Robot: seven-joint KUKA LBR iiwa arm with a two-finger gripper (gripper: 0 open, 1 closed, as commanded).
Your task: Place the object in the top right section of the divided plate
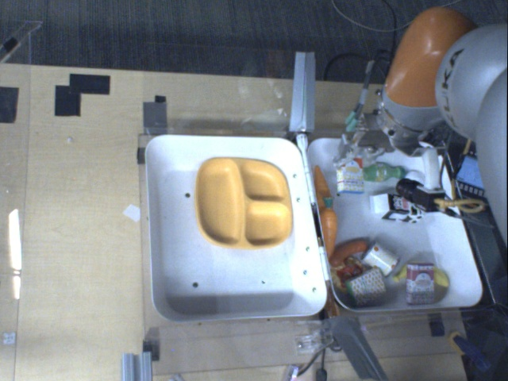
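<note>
The claw [353, 137], grip state hidden from view, hangs over the right bin's [468, 280] far corner; the yellow plate [242, 201] lies well left in the other bin [171, 236].

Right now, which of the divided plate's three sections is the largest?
The long section on the left side of the yellow divided plastic plate is largest, spanning the plate's full depth. The two right-hand sections, top and bottom, split that depth between them.

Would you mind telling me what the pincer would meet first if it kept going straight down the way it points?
Probably the small white carton lying under the pincer in the right bin, though depth is unclear.
</note>
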